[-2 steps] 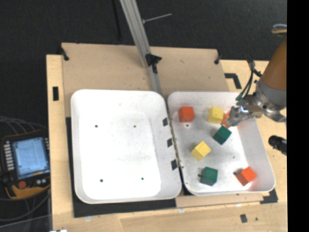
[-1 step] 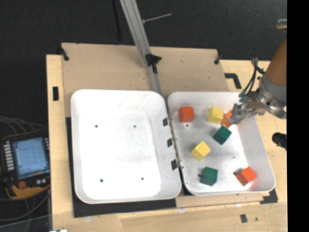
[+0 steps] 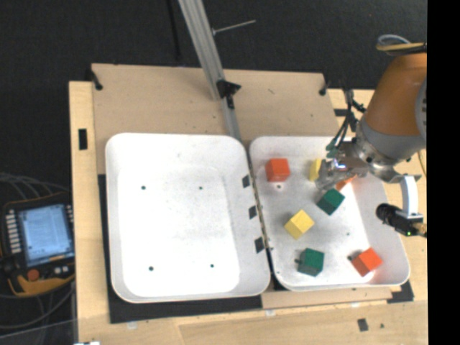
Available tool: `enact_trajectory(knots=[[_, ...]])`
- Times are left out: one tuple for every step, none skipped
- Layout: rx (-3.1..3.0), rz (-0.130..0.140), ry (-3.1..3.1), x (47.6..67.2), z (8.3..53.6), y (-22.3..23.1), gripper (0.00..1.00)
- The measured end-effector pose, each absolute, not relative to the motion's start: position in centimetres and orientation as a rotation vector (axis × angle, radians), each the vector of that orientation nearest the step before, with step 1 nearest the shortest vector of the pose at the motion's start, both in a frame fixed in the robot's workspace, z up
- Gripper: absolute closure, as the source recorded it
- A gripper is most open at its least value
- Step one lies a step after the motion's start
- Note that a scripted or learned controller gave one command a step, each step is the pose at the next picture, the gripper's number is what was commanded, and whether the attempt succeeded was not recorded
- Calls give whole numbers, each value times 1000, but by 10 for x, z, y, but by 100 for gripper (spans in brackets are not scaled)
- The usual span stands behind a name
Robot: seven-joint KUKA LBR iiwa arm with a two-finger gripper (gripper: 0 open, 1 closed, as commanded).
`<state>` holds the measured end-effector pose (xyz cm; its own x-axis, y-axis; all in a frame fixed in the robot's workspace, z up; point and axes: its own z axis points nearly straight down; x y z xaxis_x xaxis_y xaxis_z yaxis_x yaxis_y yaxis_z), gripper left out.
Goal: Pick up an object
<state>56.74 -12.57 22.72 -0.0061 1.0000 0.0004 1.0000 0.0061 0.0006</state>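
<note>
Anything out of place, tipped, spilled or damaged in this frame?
Nothing stands out. All the blocks lie inside the right bin, scattered at varied angles: orange, yellow, two green, another orange and a yellow one partly hidden by the gripper. The left bin sits square beside it.

We see the left bin [image 3: 180, 214] offering open floor throughout, while in the right bin [image 3: 284, 279] an orange block [image 3: 277, 169], a yellow block [image 3: 299, 223], two green blocks [image 3: 330, 201] [image 3: 311, 261] and a second orange block [image 3: 366, 261] leave only narrow lanes between them.
</note>
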Motion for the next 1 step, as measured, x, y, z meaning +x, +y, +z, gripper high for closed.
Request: enact_trajectory(knots=[[2213, 5, 2231, 566, 239, -69, 100]])
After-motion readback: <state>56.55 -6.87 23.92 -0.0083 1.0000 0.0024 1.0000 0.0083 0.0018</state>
